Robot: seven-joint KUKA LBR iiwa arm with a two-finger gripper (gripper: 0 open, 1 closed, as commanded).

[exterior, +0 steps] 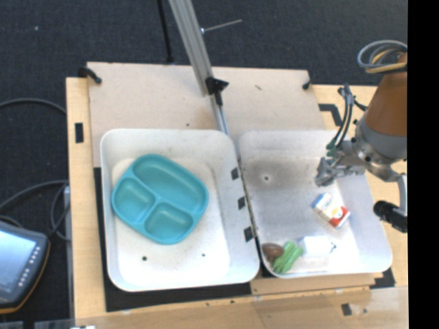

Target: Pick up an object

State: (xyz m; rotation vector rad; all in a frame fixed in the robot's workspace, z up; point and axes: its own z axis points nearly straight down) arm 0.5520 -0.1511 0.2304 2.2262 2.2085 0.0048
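Note:
In the right bin (274, 156) lie a small white, red and blue carton (330, 209), a white flat packet (317, 245), a green object (289, 257) and a brown rounded object (272, 251) near the front edge. My gripper (326, 173) hangs over the right bin's upper right part, just above and left of the carton. Nothing shows between its tips.
The left bin (219, 252) holds a teal divided plate (159, 197). A slanted metal pole (195, 46) rises from the back between the bins. The arm's orange band (389, 108) enters at the right. A handheld screen (17, 259) sits off the bench at left.

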